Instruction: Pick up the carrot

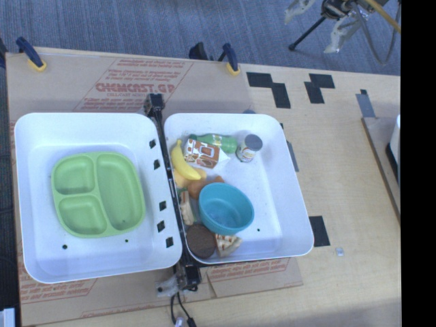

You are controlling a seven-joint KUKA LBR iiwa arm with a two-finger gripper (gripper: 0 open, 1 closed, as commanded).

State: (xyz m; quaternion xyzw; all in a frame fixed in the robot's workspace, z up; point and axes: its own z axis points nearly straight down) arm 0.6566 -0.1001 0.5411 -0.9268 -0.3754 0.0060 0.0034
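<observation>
Looking down from the camera view, the carrot (208, 184) lies in the right bin (272, 182), wedged between the banana (182, 167) and the blue bowl (225, 208), mostly hidden, so its long axis cannot be read. Pincer state cannot be determined. The green tray (97, 193) occupies the left bin (34, 203).
</observation>
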